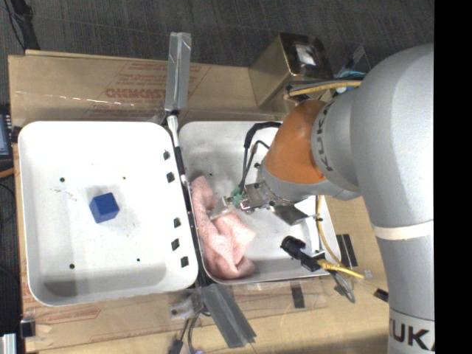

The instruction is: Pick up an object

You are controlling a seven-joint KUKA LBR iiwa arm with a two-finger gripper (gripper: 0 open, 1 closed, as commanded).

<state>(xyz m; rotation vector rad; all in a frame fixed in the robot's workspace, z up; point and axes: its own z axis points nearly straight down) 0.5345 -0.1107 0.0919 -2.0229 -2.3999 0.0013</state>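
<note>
My gripper (234, 203): it sits low in the right bin, at the end of my grey arm with the orange band. It is just at the top of the pink cloth, or touching it. I cannot tell which.
Gripper state: I cannot tell. The wrist and small parts hide the tip from this high camera.
The thing to pick: the pink cloth (221, 234), a soft crumpled lump in the right bin.
Where the cloth lies: along the left wall of the right bin (214, 135). It starts under my gripper and runs to the near end.
Which way from me: most of the cloth is nearer and a bit left of my gripper.
Long way of the cloth: it runs far to near, beside the wall between the bins.
Other thing: a blue block (105, 206) sits alone in the left bin (44, 146), well apart from me.
Surface: the bin floor is white, flat and smooth. I think the cloth will bunch up and sag when pulled.
Room: the wall is close on the left of the cloth, so it is tight there. The far part of the bin floor is bare.
Next move, my guess: pinch across the thin way of the cloth, then lift straight up.
What could go wrong: I may catch only a fold, and it could slip out.
</note>
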